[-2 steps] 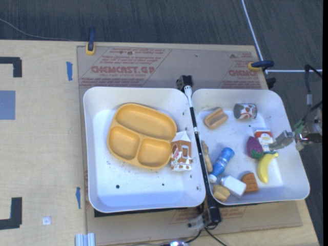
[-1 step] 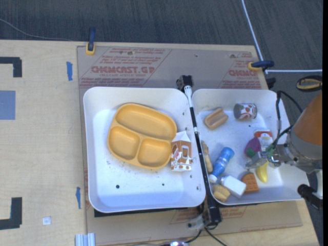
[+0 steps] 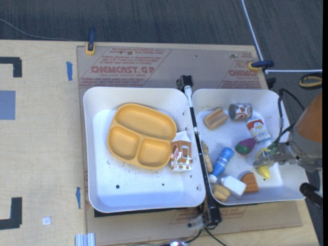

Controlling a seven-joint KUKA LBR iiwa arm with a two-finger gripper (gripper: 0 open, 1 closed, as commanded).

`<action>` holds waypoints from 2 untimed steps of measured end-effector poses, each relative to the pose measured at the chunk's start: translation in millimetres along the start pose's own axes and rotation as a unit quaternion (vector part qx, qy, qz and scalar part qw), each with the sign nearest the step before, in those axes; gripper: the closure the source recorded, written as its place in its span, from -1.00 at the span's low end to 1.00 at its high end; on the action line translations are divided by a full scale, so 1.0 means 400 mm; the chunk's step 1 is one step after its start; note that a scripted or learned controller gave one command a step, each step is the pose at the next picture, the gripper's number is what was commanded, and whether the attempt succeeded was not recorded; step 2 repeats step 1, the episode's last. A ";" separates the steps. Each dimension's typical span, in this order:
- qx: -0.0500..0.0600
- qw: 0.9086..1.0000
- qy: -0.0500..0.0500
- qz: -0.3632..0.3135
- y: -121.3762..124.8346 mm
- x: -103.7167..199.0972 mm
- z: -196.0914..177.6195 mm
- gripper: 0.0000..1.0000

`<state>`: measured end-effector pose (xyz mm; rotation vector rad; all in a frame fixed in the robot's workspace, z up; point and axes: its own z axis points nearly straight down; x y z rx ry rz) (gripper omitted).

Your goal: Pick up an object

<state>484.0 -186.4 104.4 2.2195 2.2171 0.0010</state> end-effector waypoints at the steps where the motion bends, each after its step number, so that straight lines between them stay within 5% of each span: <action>1: 0.001 1.000 0.001 -0.001 -0.009 0.170 -0.252 1.00; 2: 0.001 1.000 0.001 -0.001 -0.009 0.170 -0.252 1.00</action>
